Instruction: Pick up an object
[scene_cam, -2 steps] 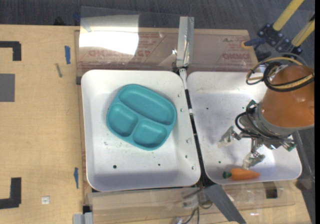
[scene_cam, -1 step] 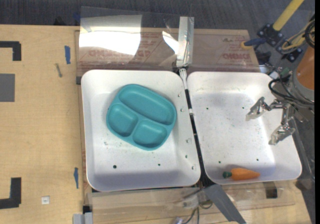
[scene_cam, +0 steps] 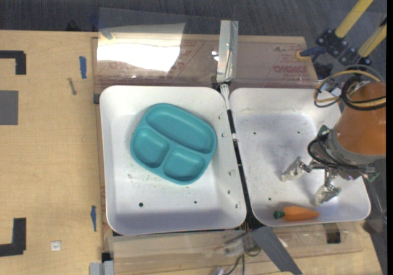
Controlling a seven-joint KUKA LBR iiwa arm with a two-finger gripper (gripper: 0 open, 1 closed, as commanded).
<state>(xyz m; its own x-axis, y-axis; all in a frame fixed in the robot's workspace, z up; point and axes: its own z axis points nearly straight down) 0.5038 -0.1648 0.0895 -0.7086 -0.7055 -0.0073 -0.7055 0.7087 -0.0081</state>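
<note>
The light wooden bench fills most of the view and carries two shallow white plastic bins side by side. The left white bin holds a teal plastic plate with three compartments, which lies a little toward 11 o'clock from the middle of this bin and is turned at a slant. The right white bin has a scuffed grey floor. The grey arm with the orange band comes in at 3 o'clock and hangs over the right side of this bin. Its two-finger metal gripper has the jaws spread apart, with one finger pointing toward 9 o'clock and the other toward 6 o'clock, and nothing is between them. The small orange carrot with a green end lies flat at 6 o'clock in the right bin, near the front wall, just below the lower finger and apart from it
</note>
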